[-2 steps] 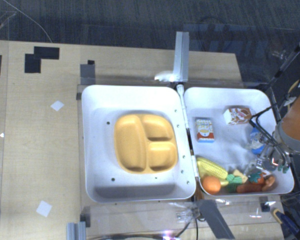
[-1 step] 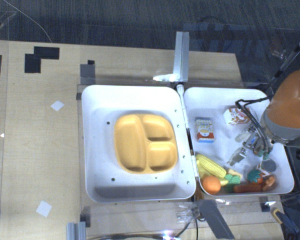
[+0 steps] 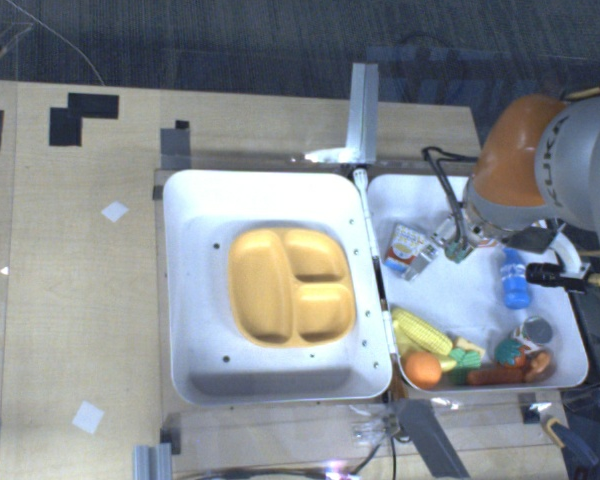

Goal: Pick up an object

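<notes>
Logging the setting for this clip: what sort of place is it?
Probably a robotics lab bench: two white bins on a wooden table, toy corn among small items, and a grey arm's gripper overhead.

The gripper (image 3: 457, 245) hangs in the right bin (image 3: 578, 360), near its far wall. Just left of it lies a small packet (image 3: 408, 248); just right, a bottle (image 3: 515, 279). Nearer the camera lie a corn cob (image 3: 421, 332), an orange (image 3: 422, 369) and a sausage (image 3: 497, 375). In the left bin (image 3: 195, 208), well left, sits a divided tray (image 3: 290, 285).
</notes>
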`<state>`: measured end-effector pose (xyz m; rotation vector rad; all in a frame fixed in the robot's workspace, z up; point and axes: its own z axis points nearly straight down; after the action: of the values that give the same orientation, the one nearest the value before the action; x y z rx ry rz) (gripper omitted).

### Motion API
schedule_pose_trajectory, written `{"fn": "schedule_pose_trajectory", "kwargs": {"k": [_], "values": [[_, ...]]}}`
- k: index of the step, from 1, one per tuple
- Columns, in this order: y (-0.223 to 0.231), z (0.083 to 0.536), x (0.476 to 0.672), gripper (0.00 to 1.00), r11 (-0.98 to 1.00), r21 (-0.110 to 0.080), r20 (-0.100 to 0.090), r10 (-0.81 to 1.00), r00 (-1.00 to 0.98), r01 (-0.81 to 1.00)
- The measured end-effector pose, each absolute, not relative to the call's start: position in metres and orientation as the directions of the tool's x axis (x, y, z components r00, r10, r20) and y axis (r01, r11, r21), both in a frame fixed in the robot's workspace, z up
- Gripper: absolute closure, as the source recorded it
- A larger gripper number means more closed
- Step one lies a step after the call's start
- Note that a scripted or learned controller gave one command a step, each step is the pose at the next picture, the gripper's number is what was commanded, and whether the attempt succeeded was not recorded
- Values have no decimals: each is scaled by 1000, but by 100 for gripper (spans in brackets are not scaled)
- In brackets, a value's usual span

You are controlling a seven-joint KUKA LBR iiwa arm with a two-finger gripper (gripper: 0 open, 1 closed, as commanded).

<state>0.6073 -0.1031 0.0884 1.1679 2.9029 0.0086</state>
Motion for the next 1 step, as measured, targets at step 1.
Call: {"fn": "schedule_pose_trajectory", "kwargs": {"k": [1], "values": [[-145,90,534,0,879,3,-14,476,-879,476]]}}
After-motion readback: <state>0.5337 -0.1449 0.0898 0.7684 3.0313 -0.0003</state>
